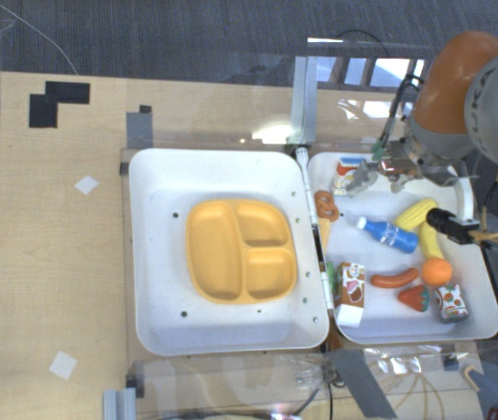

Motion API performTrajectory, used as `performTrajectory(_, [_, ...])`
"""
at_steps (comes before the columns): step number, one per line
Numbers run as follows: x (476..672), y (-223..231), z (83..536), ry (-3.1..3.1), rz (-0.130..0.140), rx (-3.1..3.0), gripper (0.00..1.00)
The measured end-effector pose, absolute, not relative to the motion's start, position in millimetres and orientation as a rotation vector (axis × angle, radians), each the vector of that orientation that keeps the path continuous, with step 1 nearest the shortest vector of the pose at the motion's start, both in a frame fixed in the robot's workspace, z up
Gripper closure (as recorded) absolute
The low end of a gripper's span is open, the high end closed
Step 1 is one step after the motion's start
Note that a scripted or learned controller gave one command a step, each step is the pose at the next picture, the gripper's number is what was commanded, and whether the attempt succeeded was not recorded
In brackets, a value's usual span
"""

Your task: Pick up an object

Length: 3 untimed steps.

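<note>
The pincer (380,171) hangs over the far end of the right bin (485,322), at about 12 o'clock within it, beside a small red-and-white packet (347,170). Whether it is spread or pressed together I cannot tell, and nothing shows clamped in it.

The candidate objects crowd this bin, probably tipped in loosely for picking practice. A blue bottle (389,234) lies on its side near the centre, and a yellow corn cob (416,213) sits at 2 o'clock from it. A sausage (393,278), an orange (438,271), a strawberry (414,297) and a small can (451,302) cluster towards 5 o'clock. A juice carton (350,292) lies at 7 o'clock and a pretzel (325,205) at 10 o'clock, both hard against the wall, which would hinder a grip.

The bottle has the most open floor around it. The left bin (157,234) holds a yellow divided tray (241,250), with bare floor all round.
</note>
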<state>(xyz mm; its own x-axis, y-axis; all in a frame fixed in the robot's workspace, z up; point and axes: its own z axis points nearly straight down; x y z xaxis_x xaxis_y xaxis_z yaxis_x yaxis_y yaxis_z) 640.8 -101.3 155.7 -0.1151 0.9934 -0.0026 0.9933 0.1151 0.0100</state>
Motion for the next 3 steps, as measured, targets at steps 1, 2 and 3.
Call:
performTrajectory(1, [671.5, -95, 209, 2.290, 0.012, 2.137, 0.00])
performTrajectory(2, [668.8, -117, 143, 2.171, 0.001, 2.270, 0.00])
performTrajectory(3, [670.7, -85, 112, 2.081, 0.009, 2.348, 0.00])
